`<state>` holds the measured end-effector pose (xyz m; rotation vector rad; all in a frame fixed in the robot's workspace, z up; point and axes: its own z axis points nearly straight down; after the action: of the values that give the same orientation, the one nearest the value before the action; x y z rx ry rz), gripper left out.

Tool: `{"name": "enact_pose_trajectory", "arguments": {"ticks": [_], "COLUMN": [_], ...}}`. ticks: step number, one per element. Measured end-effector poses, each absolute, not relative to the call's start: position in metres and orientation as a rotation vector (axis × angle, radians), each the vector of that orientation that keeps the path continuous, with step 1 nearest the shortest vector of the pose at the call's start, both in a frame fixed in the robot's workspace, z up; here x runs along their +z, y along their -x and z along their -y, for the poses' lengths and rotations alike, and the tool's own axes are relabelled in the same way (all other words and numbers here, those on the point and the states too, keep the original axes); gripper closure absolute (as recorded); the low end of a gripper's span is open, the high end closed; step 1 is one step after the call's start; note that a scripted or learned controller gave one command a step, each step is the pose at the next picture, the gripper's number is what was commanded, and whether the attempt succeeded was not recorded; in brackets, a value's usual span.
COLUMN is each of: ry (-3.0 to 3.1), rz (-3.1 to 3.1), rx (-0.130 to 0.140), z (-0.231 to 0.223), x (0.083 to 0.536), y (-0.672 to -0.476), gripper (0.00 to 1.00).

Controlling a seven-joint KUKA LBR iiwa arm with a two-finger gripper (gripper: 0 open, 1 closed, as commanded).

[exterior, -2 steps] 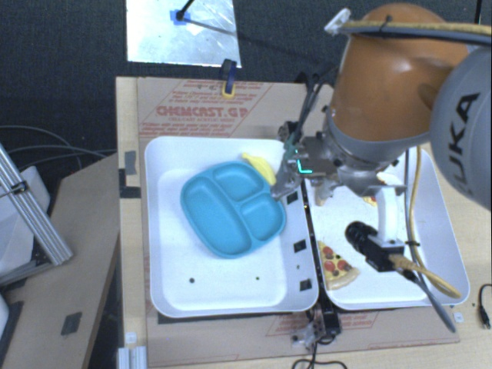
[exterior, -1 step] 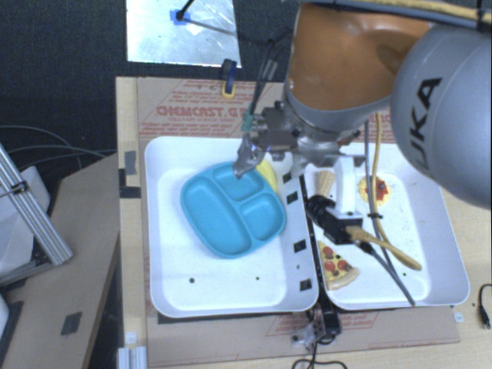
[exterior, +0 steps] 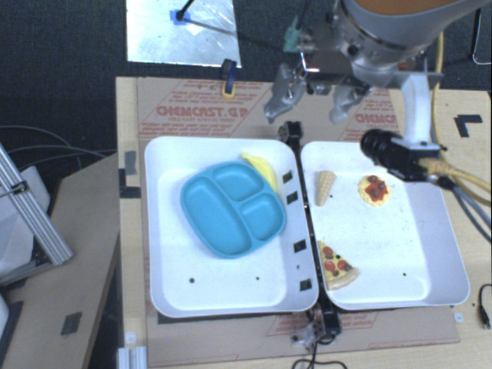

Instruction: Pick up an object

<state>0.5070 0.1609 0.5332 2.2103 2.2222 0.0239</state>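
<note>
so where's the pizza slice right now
The pizza slice lies in the right bin, near its front left corner beside the divider between the bins, below the ice cream cone.

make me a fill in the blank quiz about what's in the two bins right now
The blue tray lies in the ____ bin.
The banana peeks out from behind the ____.
The pizza slice lies nearest the right bin's ____ wall.
The gripper holds ____.

Missing words: left; blue tray; left; nothing
</note>
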Motion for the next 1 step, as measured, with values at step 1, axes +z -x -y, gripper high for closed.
{"name": "enact_pose_trajectory", "arguments": {"ticks": [1], "ry": [-2.213], "rz": [-2.235], "rx": [-0.007], "z": [-0.2386], "x": [0.4388], "y": [-0.4845], "gripper": [0.00]}}
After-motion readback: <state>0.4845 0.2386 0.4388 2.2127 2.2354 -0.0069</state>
